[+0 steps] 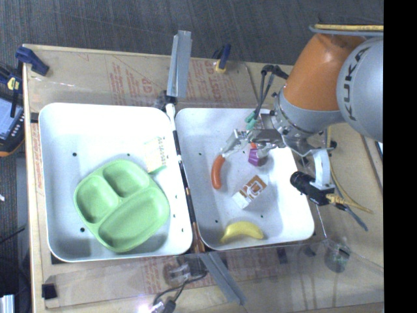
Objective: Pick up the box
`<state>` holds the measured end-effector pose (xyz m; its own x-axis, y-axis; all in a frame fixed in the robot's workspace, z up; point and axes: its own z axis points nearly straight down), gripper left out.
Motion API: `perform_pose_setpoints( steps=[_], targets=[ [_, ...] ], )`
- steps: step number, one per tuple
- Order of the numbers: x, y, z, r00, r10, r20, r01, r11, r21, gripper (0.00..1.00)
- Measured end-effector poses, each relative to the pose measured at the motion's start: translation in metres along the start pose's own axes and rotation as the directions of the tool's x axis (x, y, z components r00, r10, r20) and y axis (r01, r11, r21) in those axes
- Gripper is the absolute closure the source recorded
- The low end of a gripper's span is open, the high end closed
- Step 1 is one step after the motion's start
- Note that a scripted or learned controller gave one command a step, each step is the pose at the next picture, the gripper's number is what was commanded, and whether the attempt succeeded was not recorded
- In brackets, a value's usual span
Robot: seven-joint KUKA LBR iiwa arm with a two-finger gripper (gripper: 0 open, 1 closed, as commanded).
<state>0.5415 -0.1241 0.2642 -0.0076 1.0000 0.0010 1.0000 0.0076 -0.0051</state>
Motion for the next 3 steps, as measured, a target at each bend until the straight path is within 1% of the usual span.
perform_pose_setpoints(
  steps=[1,2,3],
  targets=[
    [-0.071,0.019,0.039,0.999,0.039,0.003,-0.039,0.999,-0.001,0.0],
    [-0.082,0.04,0.018,0.999,-0.038,0.001,0.038,0.999,-0.004,0.0],
    [-0.084,0.073,0.093,0.998,-0.057,0.001,0.057,0.998,0.0,0.0]
  ],
)
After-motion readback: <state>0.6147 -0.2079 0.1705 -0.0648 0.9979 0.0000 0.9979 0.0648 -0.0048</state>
